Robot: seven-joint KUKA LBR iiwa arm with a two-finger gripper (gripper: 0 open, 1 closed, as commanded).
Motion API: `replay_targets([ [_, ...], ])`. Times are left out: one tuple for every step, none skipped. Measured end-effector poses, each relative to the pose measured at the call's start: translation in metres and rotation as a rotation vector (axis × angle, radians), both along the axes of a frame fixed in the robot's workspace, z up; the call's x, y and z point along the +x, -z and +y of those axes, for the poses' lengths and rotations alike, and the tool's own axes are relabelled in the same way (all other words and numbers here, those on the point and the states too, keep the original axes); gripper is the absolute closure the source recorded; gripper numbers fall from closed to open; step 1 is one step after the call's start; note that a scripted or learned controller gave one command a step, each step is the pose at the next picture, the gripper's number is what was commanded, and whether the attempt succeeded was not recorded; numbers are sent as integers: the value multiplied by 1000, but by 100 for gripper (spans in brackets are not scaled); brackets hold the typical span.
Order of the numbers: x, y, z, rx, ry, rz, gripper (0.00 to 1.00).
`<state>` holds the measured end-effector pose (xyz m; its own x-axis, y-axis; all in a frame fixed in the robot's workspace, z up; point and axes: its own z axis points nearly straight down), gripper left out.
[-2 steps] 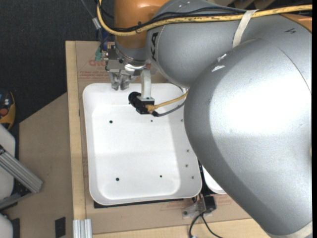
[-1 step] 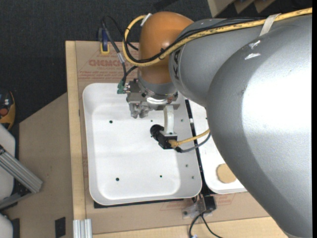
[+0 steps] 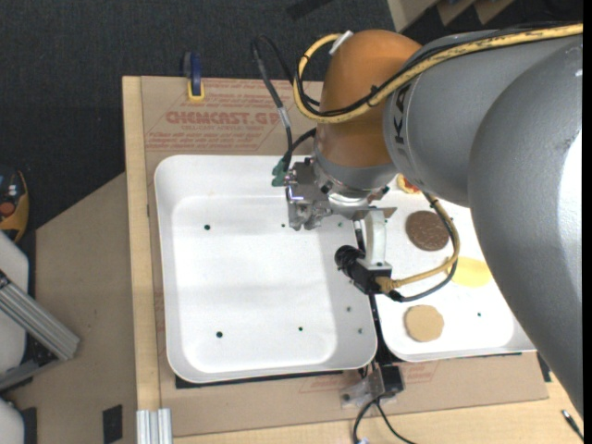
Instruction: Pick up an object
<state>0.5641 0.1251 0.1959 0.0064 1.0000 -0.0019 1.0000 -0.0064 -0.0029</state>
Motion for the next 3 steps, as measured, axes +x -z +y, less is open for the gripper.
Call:
replay_targets([
  [38, -223, 63, 9, -12, -25, 100],
  [-40, -123, 97, 0, -12, 11, 100],
  [-88, -81, 100, 0, -9, 7, 100],
])
